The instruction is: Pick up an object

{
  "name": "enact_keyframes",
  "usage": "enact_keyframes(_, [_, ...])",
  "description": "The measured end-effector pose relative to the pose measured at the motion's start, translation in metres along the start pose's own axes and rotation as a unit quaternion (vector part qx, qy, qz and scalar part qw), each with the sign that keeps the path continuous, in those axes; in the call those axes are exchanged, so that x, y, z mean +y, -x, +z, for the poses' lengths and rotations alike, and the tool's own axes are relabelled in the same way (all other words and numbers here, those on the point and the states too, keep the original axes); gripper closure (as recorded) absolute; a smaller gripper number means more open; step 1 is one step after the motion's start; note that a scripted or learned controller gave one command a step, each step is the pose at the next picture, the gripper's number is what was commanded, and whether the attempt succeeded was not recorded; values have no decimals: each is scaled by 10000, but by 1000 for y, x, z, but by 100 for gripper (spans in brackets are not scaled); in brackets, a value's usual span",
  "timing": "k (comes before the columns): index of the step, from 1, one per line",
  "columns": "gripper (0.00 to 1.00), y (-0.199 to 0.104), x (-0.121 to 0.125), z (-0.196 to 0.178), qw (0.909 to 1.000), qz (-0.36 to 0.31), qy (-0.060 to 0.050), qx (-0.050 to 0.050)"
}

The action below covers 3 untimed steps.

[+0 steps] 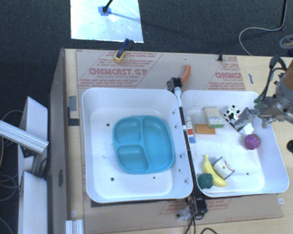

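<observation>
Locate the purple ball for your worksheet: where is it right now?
The purple ball lies in the right bin, near its right wall, just below the gripper and up-right of the banana.

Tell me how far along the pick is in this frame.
Done: the arm has reached in over the right bin, with the gripper low near its upper right area. In hand: nothing visibly between its fingers; it sits close to the black-and-white object and above the purple ball. Left: grasping and lifting something. The banana, green ball and orange block lie untouched.
</observation>
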<state>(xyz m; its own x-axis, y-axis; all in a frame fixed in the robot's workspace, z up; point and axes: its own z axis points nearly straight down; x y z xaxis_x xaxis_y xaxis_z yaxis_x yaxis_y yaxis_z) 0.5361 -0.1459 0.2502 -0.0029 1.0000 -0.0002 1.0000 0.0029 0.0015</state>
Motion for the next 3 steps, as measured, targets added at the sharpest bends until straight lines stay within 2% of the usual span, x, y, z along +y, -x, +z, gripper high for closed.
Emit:
enact_keyframes(1, [0, 39, 107, 80, 10000, -3, -10, 0])
enact_keyframes(2, [0, 61, 125, 162, 10000, 2, -10, -1])
enact_keyframes(3, [100, 61, 127, 149, 10000, -12, 24, -15])
